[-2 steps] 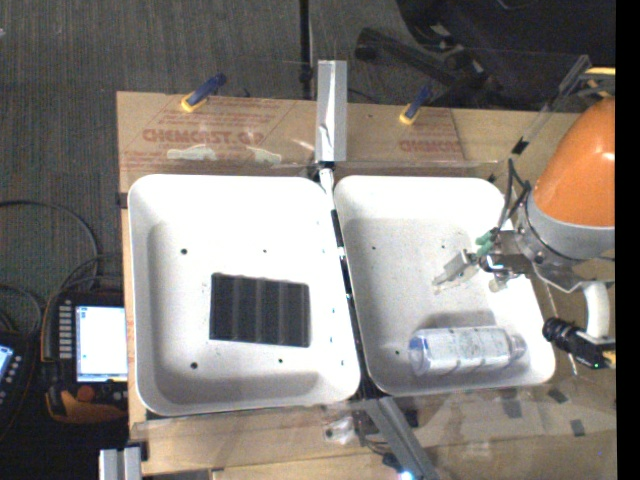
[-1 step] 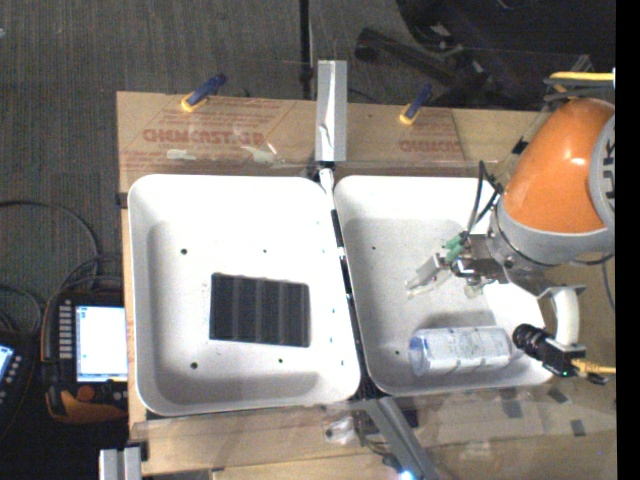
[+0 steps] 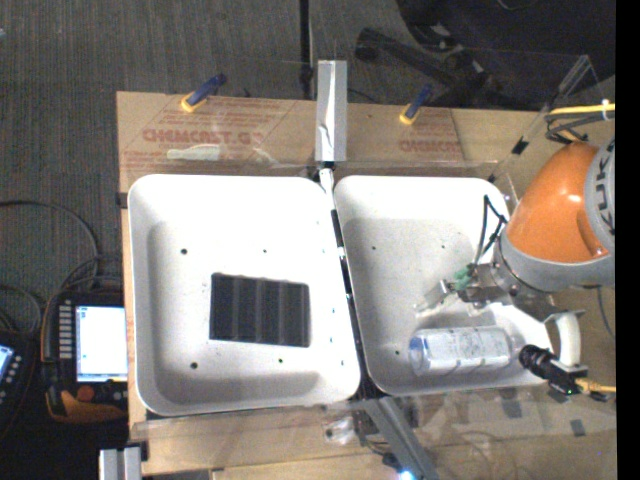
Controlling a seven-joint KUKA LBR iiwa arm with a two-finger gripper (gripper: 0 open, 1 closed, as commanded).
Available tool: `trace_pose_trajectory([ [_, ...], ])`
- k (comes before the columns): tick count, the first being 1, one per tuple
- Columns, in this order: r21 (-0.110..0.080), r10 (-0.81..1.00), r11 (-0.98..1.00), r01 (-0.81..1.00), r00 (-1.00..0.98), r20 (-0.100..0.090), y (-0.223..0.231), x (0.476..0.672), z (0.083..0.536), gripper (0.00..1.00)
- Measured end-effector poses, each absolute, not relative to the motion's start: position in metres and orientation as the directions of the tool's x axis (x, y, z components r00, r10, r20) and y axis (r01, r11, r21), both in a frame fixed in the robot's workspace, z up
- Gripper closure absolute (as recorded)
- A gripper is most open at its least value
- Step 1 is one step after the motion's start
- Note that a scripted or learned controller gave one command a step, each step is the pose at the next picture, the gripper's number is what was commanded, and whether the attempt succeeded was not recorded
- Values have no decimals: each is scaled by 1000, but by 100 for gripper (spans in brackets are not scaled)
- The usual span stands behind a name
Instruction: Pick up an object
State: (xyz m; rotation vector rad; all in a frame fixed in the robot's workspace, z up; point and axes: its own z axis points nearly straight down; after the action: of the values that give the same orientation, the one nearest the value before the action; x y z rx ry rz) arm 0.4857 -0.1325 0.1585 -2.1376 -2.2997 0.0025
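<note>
two shallow white plastic bins on a cardboard-covered bench, side by side: left bin point(image 3: 150, 268) at centre-left of the frame, right bin point(image 3: 390, 218) at centre-right.

item 1: clear plastic bottle with a pale label and a white cap end point(image 3: 462, 349). location: lower right of the frame, in the right bin, near that bin's lower wall. attitude: lying on its side, long axis running left to right across the picture, close to parallel with the lower wall. judged the likeliest thing to pick.

item 2: black ribbed rectangular tray point(image 3: 259, 310). location: floor of the left bin, lying flat, well apart from the arm.

item 3: grey arm with an orange band point(image 3: 555, 218), entering from the right edge. its two-finger gripper point(image 3: 462, 286) hangs over the right bin, amid small metal parts with a green spot. state of the claw: cannot tell, the wrist hardware hides it; nothing seen held.

governing relation: the bottle lies just below the gripper in the frame, near but apart from it. judgement: the claw would have to shift toward the lower edge of the frame and close across the bottle's short width, that is, top-to-bottom in the picture. risk, judged: a round body may roll toward the near wall.
</note>
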Motion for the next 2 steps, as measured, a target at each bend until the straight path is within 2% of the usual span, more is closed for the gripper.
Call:
trace_pose_trajectory([
  [1, -3, 1000, 0, 1000, 0, 0, -184, 548, 98, 0],
  [2, 1, 1000, -11, 1000, 11, -2, -198, 592, 116, 0],
])
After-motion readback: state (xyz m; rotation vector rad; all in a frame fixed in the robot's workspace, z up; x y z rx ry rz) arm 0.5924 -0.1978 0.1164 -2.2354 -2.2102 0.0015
